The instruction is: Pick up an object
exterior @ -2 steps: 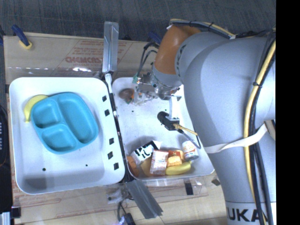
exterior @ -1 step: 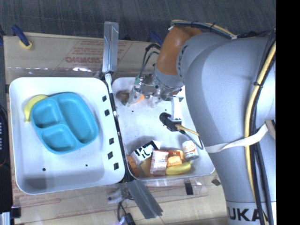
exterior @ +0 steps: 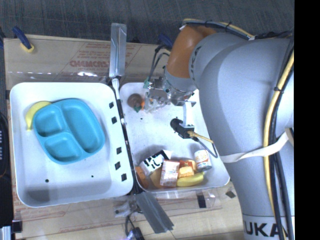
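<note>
the gripper (exterior: pixel 152 98) is seen low over the 12 o'clock end of the right bin (exterior: pixel 156 134), under the grey wrist. whether it is open or closed cannot be told, since it is masked by its own hardware, and nothing is seen held in it.

a small brown round object (exterior: pixel 134 101) lies just beside the gripper, at its 9 o'clock, near the bin's 11 o'clock corner. it is judged to be the likely target. whether it is touched cannot be made out.

the other candidates are heaped at the bin's 6 o'clock edge, well apart from the gripper: a black-and-white box (exterior: pixel 155 160), a printed packet (exterior: pixel 170 171), a banana (exterior: pixel 191 180) and a small can (exterior: pixel 202 160). in the left bin (exterior: pixel 20 174) a blue divided tray (exterior: pixel 70 129) is found, with a yellow item (exterior: pixel 34 112) tucked at its 10 o'clock edge.

the step in hand is judged to be the approach, with no grasp yet made. a short shift toward 9 o'clock would be called for next, so that the brown object is straddled before closing. the nearby bin wall may be struck, and a round thing may be nudged away.
</note>
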Controlling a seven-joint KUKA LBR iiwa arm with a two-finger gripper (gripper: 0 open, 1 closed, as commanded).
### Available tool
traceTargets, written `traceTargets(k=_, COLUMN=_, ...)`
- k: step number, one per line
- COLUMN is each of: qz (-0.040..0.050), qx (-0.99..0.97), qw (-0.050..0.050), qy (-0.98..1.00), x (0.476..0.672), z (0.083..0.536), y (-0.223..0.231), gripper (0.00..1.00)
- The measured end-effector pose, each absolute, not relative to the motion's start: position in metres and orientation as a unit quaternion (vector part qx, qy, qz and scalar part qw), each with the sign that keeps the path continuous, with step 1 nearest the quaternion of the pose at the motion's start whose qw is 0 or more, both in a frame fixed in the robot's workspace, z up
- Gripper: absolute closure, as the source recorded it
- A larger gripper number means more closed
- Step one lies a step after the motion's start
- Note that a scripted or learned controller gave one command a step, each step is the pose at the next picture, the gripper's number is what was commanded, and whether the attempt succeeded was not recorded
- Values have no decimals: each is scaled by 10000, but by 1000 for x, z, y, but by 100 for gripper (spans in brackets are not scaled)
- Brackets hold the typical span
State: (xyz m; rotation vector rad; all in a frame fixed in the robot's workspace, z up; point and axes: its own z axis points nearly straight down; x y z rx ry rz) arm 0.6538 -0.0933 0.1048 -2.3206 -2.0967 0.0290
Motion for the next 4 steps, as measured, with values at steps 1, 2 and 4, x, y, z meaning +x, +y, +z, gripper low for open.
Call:
traceTargets(k=1, qz=133, qx=-7422, qw=95, qy=-6700, x=652, z=103, y=-95, gripper=0)
traceTargets(k=2, qz=-16, qx=-7531, qw=-10, qy=-6579, x=659, z=195, y=-48, gripper=0)
traceTargets(k=4, qz=65, qx=-7225, qw=33, qy=-6914, x=653, z=89, y=-101, gripper=0)
